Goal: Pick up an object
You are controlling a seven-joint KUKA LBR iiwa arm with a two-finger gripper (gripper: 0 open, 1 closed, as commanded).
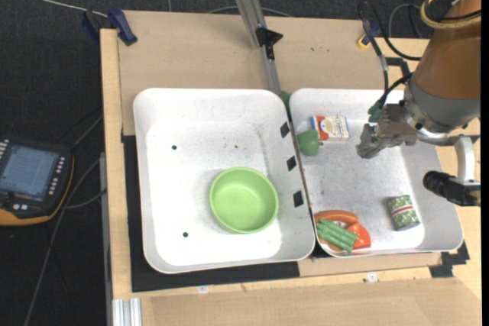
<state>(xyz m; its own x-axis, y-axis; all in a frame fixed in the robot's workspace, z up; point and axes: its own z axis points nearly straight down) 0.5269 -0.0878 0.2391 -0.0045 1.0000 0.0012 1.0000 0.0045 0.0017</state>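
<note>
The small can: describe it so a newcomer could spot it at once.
Look in the right bin, at its near right corner. The can lies there alone, right of the orange and green toy. It alone is a small cylinder with a green patterned label.

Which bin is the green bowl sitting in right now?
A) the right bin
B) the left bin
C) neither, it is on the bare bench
B: the green bowl sits in the left bin, while the gripper hangs over the right bin.
</note>
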